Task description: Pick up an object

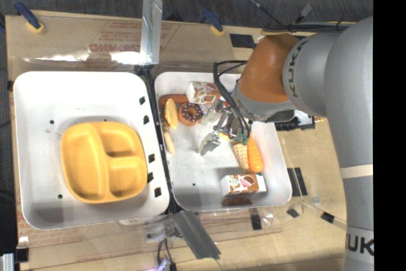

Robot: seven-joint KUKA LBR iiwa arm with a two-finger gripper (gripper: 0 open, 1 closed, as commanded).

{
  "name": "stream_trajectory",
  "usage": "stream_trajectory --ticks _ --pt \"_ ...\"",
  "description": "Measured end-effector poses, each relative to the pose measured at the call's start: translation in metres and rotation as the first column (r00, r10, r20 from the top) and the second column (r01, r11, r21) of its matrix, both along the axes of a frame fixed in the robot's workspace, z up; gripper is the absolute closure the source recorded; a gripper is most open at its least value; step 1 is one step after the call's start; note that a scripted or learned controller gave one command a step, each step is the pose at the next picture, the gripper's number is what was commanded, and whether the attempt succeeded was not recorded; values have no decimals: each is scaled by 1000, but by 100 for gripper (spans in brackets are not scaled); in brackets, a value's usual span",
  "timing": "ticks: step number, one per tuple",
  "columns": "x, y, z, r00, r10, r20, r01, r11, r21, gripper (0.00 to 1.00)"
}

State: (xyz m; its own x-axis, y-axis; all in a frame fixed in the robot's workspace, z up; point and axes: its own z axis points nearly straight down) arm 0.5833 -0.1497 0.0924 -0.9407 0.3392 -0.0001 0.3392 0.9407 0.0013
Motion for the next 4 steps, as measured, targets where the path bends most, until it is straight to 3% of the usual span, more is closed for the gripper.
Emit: stream_trajectory --ticks 1,2,3,4 --pt "57 -5 29 998 -58 -27 58 998 1 0" --pt "17 -60 8 997 -78 16 78 997 -4 0" --pt "-52 -44 4 969 -246 10 246 969 1 0" --pt "-49 -44 15 971 -238 13 238 971 1 100"
